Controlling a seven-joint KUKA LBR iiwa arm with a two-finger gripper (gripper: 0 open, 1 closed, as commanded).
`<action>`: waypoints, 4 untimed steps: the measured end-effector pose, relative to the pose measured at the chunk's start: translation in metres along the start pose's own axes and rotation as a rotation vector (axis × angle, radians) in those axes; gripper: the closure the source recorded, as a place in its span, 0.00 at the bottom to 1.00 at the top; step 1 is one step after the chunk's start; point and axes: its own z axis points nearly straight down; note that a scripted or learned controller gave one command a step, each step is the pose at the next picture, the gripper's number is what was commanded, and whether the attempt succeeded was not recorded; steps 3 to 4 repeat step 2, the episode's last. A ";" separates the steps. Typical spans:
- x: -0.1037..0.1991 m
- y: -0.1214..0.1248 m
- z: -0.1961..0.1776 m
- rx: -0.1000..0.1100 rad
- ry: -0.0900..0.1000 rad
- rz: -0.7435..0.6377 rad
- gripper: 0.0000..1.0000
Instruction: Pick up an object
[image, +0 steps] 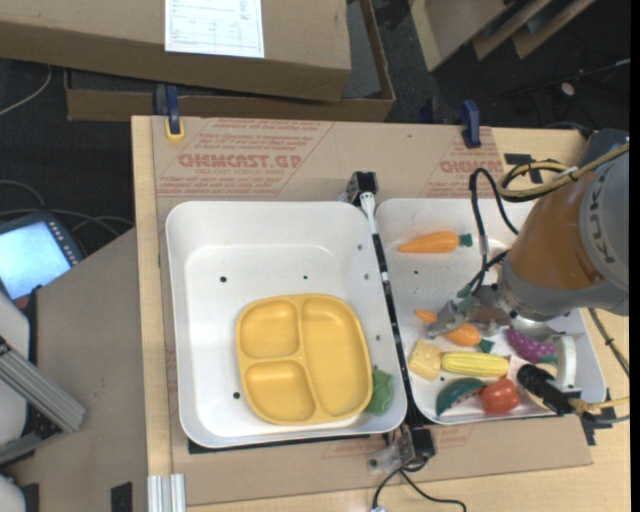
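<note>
Camera view: grey KUKA arm w/ orange band reaching in from right, wrist low over right-hand shallow white bin, presumably because all loose pickable items sit there. Two-finger gripper down among toys near bin centre, just beside small orange carrot piece; likely target, but nothing seen between jaws, so no hold claimed. Jaws state: cannot tell, tip too small and crowded by arm body. Other candidates in same bin: long orange plastic carrot w/ green top near far wall, well apart from gripper; pale yellow cheese wedge and yellow plastic corn cob touching or nearly so, toward near rim; red plastic tomato and dark green pepper-like piece at near rim; purple grape cluster partly under arm. Left-hand shallow white bin carrying yellow three-compartment plastic tray, w/ green leafy toy wedged between tray and bin wall, awkward for a grasp. Bins side by side on cardboard-covered counter, clamped at far edge, probably to stop sliding. Judgement: approach/descend step, pick not yet confirmed; clutter round carrot piece could block a clean close.
</note>
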 end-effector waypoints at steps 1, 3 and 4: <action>0.000 0.002 -0.010 -0.005 -0.001 0.000 1.00; 0.080 0.030 -0.106 -0.017 0.001 -0.012 1.00; 0.080 0.030 -0.106 -0.017 0.001 -0.012 1.00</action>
